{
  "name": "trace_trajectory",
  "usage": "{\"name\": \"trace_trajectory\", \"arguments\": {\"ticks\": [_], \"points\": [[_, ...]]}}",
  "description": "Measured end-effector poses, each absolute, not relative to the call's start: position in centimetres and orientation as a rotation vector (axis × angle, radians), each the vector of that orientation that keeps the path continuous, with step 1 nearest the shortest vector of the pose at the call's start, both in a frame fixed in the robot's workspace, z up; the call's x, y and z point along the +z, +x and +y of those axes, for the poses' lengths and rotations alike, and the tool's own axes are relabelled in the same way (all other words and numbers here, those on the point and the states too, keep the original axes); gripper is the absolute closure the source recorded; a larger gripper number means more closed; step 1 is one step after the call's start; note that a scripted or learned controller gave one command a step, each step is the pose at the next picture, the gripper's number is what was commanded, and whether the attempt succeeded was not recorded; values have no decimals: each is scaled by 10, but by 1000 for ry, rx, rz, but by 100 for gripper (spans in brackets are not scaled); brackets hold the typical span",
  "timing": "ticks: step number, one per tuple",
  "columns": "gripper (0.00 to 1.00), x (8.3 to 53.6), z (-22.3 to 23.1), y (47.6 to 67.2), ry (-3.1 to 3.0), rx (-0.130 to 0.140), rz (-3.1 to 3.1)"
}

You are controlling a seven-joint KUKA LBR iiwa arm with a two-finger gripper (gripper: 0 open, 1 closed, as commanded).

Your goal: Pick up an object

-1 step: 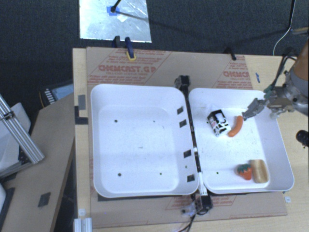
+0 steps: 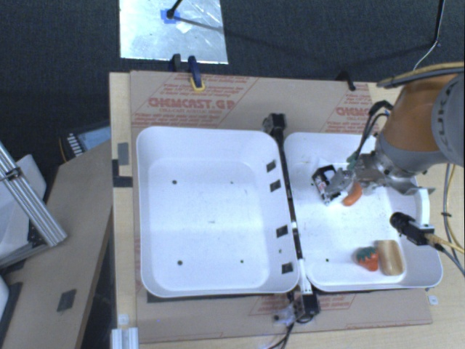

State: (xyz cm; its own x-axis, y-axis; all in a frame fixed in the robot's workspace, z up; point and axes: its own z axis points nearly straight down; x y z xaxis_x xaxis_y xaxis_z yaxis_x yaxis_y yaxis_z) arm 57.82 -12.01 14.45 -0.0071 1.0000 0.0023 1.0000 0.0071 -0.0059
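Approach step: in the right bin [image 2: 418, 208], the gripper [image 2: 333, 185] hangs low just left of an orange object [image 2: 352, 197], finger state impossible to tell, while a red-and-tan cluster [image 2: 380, 257] lies near the bin's front edge; next, centring and closing on the object.

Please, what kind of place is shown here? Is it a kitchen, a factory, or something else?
Probably a robotics lab test bench. Two shallow white bins sit side by side on a brown board, a grey and orange arm reaches into the right one, and a bare aluminium frame piece stands nearby.
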Motion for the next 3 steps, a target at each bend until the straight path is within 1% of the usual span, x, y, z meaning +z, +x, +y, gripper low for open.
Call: {"name": "trace_trajectory", "arguments": {"ticks": [1,2,3], "points": [[100,162,-123,579,-2219,-2,-2228],[100,312,-49,544,-2214,-21,-2243],[100,342,38,560,-2207,-12,-2239]]}}
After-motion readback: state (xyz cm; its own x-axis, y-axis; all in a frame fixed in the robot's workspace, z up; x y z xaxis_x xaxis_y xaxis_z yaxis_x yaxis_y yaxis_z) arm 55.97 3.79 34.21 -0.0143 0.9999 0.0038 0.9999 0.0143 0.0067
